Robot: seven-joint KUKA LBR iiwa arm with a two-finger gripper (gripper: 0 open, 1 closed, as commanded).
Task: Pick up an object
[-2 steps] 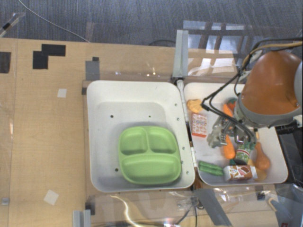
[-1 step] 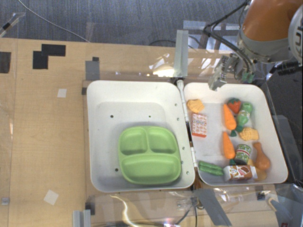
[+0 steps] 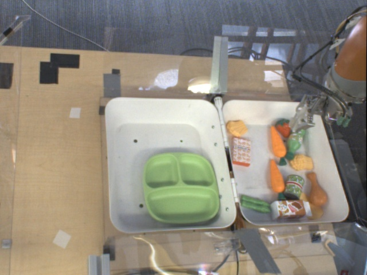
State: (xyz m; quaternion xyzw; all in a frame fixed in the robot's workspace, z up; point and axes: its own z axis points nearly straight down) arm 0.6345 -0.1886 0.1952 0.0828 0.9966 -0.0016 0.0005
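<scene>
The right bin [image 3: 255, 179] holds several toy foods. Along its far right side lie a red piece [image 3: 283, 128], an orange carrot [image 3: 278, 142], a green piece [image 3: 294, 144] and a yellow corn cob [image 3: 301, 163]. My gripper [image 3: 300, 125] hangs over the bin's upper right corner, just above the green piece and beside the red one. Nothing shows as held. The grey arm with its orange band [image 3: 350, 59] comes in from the right edge.
Further down the right bin lie a second carrot [image 3: 276, 176], a can [image 3: 295, 184], a drumstick [image 3: 316, 191], a bottle [image 3: 289, 209], a green vegetable [image 3: 255, 203], a small box [image 3: 241, 151] and a yellow pastry [image 3: 236, 127]. A green divided plate [image 3: 181, 187] sits in the left bin [image 3: 117, 153].
</scene>
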